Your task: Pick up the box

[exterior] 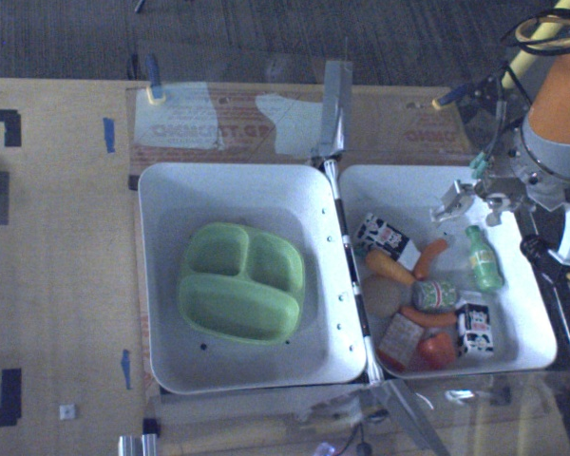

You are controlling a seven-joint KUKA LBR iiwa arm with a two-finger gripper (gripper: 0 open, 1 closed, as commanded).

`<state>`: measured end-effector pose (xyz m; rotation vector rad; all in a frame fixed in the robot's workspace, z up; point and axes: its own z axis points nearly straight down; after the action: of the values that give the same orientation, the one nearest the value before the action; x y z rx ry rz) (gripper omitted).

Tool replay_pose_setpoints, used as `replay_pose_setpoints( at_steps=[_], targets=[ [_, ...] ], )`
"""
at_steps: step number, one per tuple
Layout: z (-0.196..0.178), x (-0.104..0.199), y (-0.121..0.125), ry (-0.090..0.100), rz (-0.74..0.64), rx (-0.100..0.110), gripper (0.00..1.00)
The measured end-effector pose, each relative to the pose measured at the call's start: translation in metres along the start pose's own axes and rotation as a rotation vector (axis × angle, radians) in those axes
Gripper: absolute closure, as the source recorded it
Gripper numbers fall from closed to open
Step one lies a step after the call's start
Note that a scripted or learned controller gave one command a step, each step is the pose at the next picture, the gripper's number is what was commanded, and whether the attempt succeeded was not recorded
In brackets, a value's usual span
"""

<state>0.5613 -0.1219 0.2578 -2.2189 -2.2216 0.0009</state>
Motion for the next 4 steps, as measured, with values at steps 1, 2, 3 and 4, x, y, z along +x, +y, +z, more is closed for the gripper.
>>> replay_pose_setpoints(
  at_steps=[1,2,3,4],
  targets=[
    [0.126,0.02,0.004,0.0,-0.012,-0.001,0.0],
    [0.165,0.001,0.025,-0.007,-0.044,-0.017,0.0],
    [0.073,0.055,0.025,-0.001,0.24,-0.003,0.0],
    [0.073,0.104,0.044,-0.001,0.252,-0.003,0.0]
  ],
)
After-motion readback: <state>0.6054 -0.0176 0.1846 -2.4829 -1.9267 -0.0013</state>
